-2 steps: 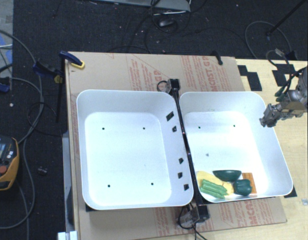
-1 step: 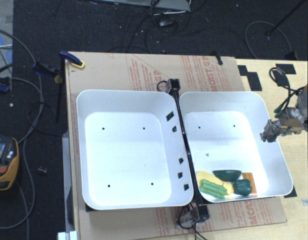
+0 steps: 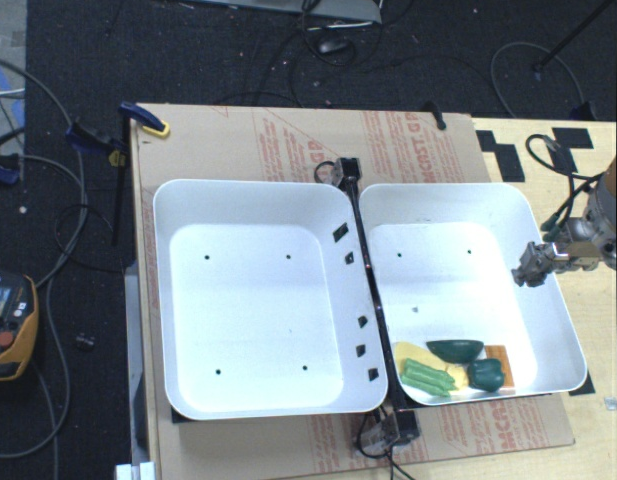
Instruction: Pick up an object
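Two white bins: the left bin (image 3: 253, 298) and the right bin (image 3: 468, 293). The right one's near corner holds about five small objects (image 3: 456, 365). The gripper (image 3: 531, 270) hangs over its right rim, grip state unclear.

Smooth white plastic bins (image 3: 248, 208), matt brown cardboard bench top (image 3: 288, 143), dull grey metal pincer (image 3: 533, 268)

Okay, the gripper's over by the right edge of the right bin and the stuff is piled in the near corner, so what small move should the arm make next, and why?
Probably slide the gripper toward the near corner of the right bin, to hover above the pile. The dark green piece, teal piece and light green ridged piece all lie there, while the gripper sits at the bin's right wall, apart from them.
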`<state>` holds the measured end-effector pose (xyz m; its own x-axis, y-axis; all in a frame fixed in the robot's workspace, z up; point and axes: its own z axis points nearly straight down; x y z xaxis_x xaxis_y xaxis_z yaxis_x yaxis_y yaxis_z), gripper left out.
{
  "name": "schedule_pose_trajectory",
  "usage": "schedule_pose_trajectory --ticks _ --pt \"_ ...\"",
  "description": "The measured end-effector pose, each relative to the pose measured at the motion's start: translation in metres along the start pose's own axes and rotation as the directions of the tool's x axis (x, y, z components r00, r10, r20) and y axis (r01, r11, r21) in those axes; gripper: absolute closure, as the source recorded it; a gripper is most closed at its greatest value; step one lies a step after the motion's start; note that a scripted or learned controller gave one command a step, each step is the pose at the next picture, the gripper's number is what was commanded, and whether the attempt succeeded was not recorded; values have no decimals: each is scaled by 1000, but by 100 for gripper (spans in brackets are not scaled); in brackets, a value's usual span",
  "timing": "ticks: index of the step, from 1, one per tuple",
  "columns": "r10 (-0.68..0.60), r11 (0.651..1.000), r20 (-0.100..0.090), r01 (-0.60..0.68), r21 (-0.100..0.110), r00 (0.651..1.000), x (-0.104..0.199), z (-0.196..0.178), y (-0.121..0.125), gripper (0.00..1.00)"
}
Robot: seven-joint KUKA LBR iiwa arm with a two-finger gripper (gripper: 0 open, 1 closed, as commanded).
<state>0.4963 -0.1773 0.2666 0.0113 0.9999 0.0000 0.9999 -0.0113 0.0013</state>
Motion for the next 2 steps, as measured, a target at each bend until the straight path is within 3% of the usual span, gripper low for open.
schedule_pose_trajectory --ticks 1,2 --pt "-13 1000 1 13 -12 1000 37 -201 0 100" --pt "-18 1000 -1 18 -5 1000 113 -275 0 100"
